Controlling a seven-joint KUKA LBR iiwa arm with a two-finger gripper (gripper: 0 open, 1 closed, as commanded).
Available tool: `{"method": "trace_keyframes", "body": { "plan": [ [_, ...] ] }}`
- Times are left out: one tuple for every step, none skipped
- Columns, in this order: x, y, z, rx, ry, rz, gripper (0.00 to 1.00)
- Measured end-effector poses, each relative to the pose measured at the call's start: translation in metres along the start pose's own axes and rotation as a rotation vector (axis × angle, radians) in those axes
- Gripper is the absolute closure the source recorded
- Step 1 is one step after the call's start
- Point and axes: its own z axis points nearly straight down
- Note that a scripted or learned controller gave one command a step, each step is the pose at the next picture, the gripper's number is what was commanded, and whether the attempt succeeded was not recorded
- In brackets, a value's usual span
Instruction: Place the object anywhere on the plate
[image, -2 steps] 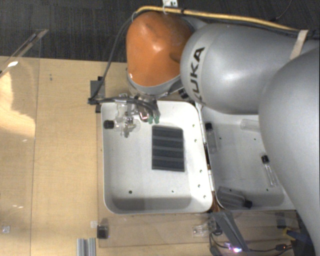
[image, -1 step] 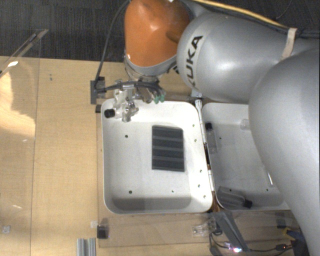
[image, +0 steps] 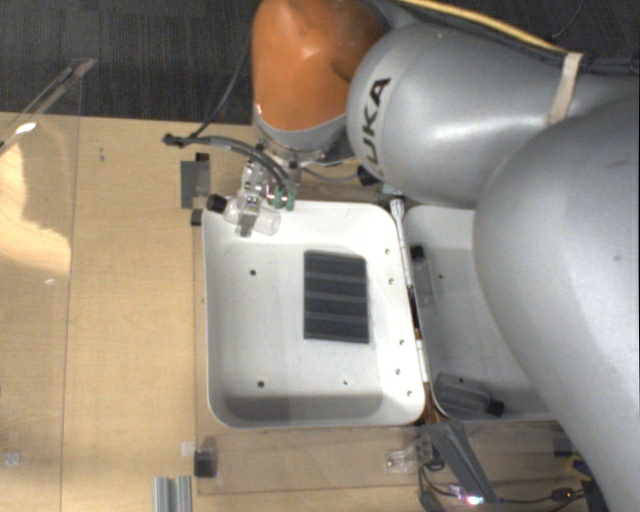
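1. The arm (image: 520, 150) is seen reaching in from the right, covering most of the right bin.
2. The left bin (image: 250, 340) is crossed to its far-left corner.
3. The dark ribbed plate (image: 336, 297) is laid mid-bin, its long axis running near-far.
4. The gripper (image: 256, 212) is hung over that corner; the plate lies nearer and rightward. Its grasp cannot be told, nor can any object be made out.

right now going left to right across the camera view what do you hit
bare wooden bench → gripper at the left bin's far-left corner → dark ribbed plate in the left bin → right bin → grey arm
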Motion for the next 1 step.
{"method": "trace_keyframes", "body": {
  "plan": [
    [0.0012,-0.0005,-0.0483,-0.002,-0.003,0.052,1.00]
  ]
}}
